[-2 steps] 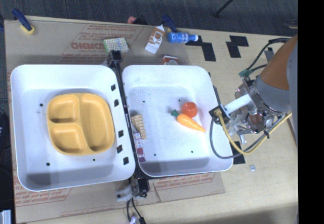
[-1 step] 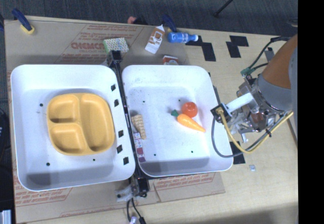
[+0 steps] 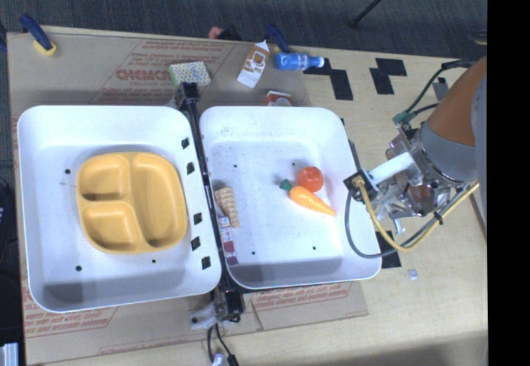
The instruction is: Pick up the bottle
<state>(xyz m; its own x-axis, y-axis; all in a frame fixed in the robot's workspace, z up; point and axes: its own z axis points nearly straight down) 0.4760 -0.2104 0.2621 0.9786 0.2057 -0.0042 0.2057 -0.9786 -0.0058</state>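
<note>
Blue bottle (image 3: 296, 62) lying on its side on the bench beyond the right bin (image 3: 348, 261), outside it, beside a small carton (image 3: 254, 64). Gripper (image 3: 396, 205) poised just off that bin's right edge, well apart from the bottle; fingers lost among cables, openness impossible to tell, nothing seen held. Inside the right bin: carrot (image 3: 310, 199) touching a tomato (image 3: 310, 178). Yellow divided tray (image 3: 131, 201) sitting in the left bin (image 3: 37, 273).

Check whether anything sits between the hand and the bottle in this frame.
Nothing visible blocks it. The blue bottle lies on the bench behind the right bin, and the hand sits outside that bin's right rim.
</note>
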